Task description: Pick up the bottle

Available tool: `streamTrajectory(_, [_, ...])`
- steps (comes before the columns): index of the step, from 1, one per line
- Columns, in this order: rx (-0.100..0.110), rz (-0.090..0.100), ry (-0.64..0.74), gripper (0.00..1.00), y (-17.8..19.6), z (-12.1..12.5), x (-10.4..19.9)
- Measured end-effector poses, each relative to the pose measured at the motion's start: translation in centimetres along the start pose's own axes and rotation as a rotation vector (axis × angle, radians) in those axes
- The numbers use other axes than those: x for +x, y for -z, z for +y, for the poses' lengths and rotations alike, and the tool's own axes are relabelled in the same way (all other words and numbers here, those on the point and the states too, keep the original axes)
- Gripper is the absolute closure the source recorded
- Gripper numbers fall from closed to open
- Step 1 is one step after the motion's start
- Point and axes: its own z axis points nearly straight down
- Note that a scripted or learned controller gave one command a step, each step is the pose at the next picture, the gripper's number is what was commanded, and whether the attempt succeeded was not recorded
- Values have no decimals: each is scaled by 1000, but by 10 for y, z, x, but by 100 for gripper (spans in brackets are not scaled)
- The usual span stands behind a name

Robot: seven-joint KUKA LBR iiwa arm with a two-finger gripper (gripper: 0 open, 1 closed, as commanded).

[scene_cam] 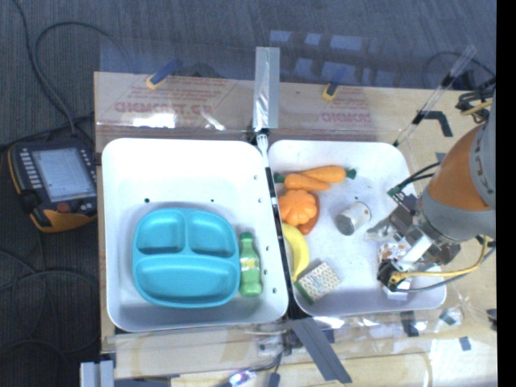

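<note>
Bottle (250, 266): it is green and lies in the left bin (121, 168), wedged between the blue tray (187, 256) and the bin's right wall, touching the tray's right edge. That narrow slot likely keeps it from rolling, but it also leaves little room on either side for a grasp.

The gripper (397, 266) hangs over the right bin (379, 156), near its lower right corner, well apart from the bottle and with the dividing walls between them. Whether the claw is spread or closed I cannot tell; wires and the wrist blur it. Nothing is seen held.

The right bin holds a carrot (316, 177), a small pumpkin (297, 206), a banana (297, 248), a metal can (352, 217) and a patterned sponge (318, 279), none of them in the way of a move across.

I judge the pick not yet begun: the arm must cross to the left bin first.
</note>
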Motion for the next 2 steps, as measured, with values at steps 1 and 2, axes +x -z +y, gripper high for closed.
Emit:
streamTrajectory(1, [-7, -1, -63, 0, 223, 39, -30])
streamTrajectory(2, [0, 0, 98, 0, 39, 39, -30])
